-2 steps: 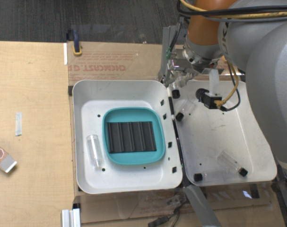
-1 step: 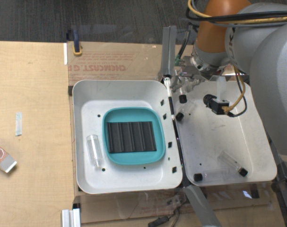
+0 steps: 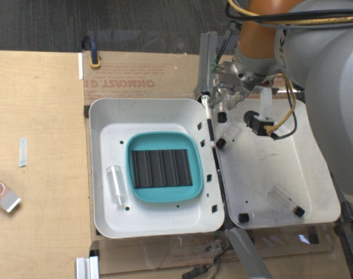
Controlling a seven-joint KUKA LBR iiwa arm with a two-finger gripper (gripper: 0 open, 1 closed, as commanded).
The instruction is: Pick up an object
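The task names no particular object, so the candidates lie in both bins. In the left bin (image 3: 100, 156) a teal tray (image 3: 163, 167) with a dark ribbed insert sits flat near the middle, and a clear plastic tube (image 3: 114, 184) lies lengthwise just beside the tray's left edge, against the bin floor. In the right bin (image 3: 316, 173) a second clear item (image 3: 281, 197), faint against the white floor and hard to identify, rests toward the near right corner.

The gripper (image 3: 225, 100) hangs at the far left corner of the right bin, close to the divider between the two bins, under the arm's orange band (image 3: 266, 22). Nothing shows between its fingers, and whether it is spread or pressed together cannot be told from this angle, since wrist hardware and cables crowd it. Its place at the bin's far edge, well apart from every loose item, suggests a position between attempts rather than a descent onto anything.

Outside the bins, on the bench (image 3: 36, 97), lie a small clear strip (image 3: 22, 153) and a wrapped bar (image 3: 3, 193), out of the picking area.
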